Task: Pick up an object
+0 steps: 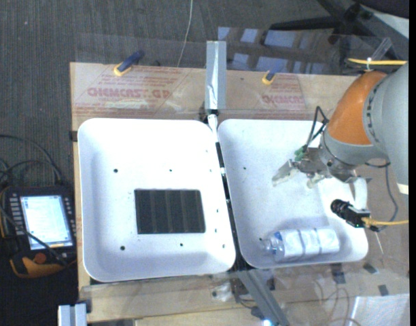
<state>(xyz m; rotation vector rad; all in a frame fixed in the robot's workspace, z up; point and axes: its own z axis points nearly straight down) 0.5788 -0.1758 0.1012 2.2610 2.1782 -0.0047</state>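
Observation:
A crumpled clear plastic bottle (304,242) with a white label lies on its side near the front edge of the right bin (252,148). A flat black ribbed rectangle (169,210) lies in the middle of the left bin (99,148). My gripper (293,176) hangs over the middle of the right bin, behind the bottle and apart from it. Its pale fingers (283,172) point left and stand open with nothing between them.
The grey arm with its orange band (351,117) comes in over the right bin's right rim. A black cable fitting (347,210) hangs below the wrist, just above the bottle's right end. A grey post (215,73) stands behind the seam between the bins.

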